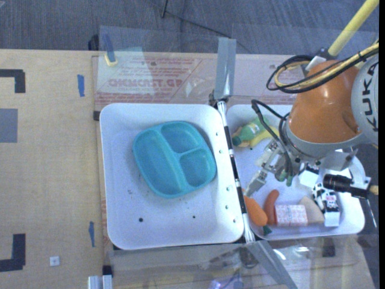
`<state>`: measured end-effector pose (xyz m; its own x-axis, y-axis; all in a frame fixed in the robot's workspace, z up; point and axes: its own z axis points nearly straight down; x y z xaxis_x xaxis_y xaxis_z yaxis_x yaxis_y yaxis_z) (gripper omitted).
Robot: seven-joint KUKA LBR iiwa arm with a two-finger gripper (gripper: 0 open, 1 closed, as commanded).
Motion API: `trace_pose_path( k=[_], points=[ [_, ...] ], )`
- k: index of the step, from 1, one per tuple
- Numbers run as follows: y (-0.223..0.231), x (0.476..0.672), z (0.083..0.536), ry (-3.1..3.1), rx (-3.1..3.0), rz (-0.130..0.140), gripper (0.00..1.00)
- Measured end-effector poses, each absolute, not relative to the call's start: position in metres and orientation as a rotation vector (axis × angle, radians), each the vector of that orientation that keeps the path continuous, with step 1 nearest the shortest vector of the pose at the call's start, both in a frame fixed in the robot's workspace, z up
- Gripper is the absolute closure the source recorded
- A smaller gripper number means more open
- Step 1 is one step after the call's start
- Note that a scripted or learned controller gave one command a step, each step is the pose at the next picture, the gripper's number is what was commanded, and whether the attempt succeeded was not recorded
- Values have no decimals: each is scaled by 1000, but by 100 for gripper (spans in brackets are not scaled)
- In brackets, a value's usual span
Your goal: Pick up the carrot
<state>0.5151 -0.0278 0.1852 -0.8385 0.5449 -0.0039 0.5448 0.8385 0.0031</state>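
The carrot (256,212) is a short orange piece lying in the front left corner of the right bin (355,221), against the wall that divides the two bins. My gripper (269,177) hangs over the right bin, a little above and behind the carrot, not touching it. Its fingers (257,183) point down and to the left, standing open with nothing between them. The orange wrist band and grey arm cover much of the right bin's back half.
A red sausage-shaped piece (272,201) lies right beside the carrot, then a pink and white box (291,214) and a black and white item (328,201). A yellow and green toy (249,135) sits at the back. A blue divided plate (174,159) rests in the left bin (120,221).
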Motion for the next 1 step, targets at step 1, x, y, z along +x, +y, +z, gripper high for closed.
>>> trace_pose_path(
  k=[1],
  points=[
    [-38,480,185,3052,741,2,0]
  ],
)
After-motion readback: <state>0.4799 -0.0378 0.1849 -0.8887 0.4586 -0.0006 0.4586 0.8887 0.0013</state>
